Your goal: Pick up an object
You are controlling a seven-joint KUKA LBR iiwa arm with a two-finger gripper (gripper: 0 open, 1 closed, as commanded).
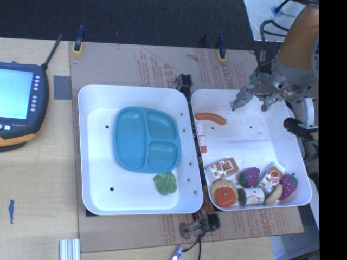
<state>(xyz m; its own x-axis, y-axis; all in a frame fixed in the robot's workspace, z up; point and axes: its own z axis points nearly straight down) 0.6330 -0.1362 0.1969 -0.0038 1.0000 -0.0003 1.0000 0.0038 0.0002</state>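
Orange toy sausage (210, 118) was seen lying in the right bin (301, 150). The gripper (252, 102) was held above the bin's far edge, fingers spread apart, nothing between them.

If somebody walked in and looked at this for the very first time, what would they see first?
Probably the big blue divided plate in the middle of the left bin, with a green leafy toy just below it. Next, the pile of toy food in the right bin's near corner and a lone sausage near its far left side. The end effector hangs open over that bin's far edge.
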